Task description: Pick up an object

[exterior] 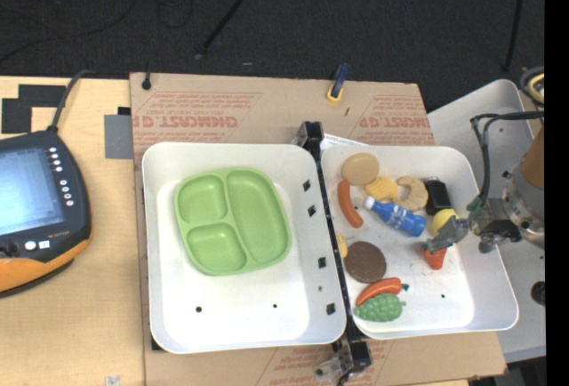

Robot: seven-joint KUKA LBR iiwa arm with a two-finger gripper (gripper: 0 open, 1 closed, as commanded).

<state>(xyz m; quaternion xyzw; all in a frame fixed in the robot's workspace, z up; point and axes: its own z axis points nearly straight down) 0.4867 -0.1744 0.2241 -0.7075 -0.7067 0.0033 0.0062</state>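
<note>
Near edge of the worktop [98, 322]: right bin [484, 309], front-left corner, holds a green bumpy toy vegetable [380, 309] with a red pepper [380, 289] touching it just behind. Behind those, a brown disc [364, 261] lies near the bin's left wall.

Left bin [178, 313] carries a green divided plate [233, 220], well apart from the toys.

Mid right bin: the hand [442, 241] hangs low at the right side, directly over a small red piece [435, 258]. Whether it is spread or pinching cannot be told; nothing visibly sits in it. A yellow toy [444, 221] is just behind, a blue bottle [398, 217] just beside on the left.

Toward the far edge: a sausage [348, 204], a tan bun [360, 168], a yellow lump [382, 188], a pale ring [412, 191], a black block [436, 194], crowded together.

Likely target: the red piece. Risks: crowding, so the hand may nudge the yellow toy or bottle instead; the small piece could tip or skid on the smooth floor, leaving an empty close.
</note>
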